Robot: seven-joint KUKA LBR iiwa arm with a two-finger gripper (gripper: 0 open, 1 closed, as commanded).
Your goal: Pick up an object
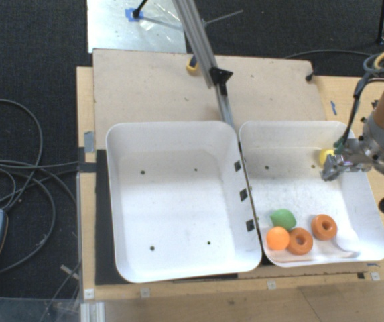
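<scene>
My gripper [331, 169] hangs over the far right part of the right bin [292, 139], coming in from the right edge. A small yellow object [326, 156] lies right beside its tip, partly hidden by it; whether the two touch is unclear. Near the bin's front edge lie a green object [283, 218], an orange ball [277, 238] and two orange rings [299, 241] [324, 227], well apart from the gripper.
The left bin [171, 136] sits next to the right one, with a ridge between them. A slanted metal pole [202, 39] crosses the back of the bench. Cables and a tablet lie on the floor at left.
</scene>
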